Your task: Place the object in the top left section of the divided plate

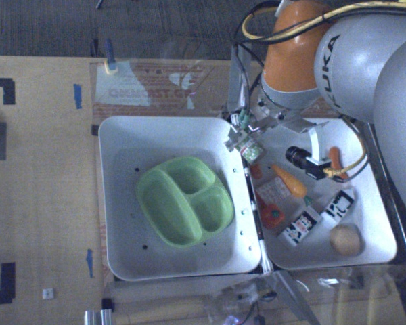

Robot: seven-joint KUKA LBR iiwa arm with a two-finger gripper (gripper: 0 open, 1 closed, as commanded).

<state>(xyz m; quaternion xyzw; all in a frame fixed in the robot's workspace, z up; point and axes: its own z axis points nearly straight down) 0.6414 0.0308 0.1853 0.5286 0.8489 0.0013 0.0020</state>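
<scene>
While gripper (247, 144) hangs over bin divider, finger state unclear; divided plate (184, 200) unobstructed.

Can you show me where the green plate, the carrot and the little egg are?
green plate (164, 205): camera view, floor of its long left section.
carrot (289, 180): camera view, middle of its orange body.
egg (346, 239): camera view, centre of its shell.

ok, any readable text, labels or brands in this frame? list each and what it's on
"KUKA": black letters on the grey arm, read along its side.
Clear sheet taped to the bench above the left bin: faint reddish print, too blurred to read.
Two small black-and-white cartons in the right bin: printed patterns, too small to read.
Green divided plate: no text visible.
</scene>
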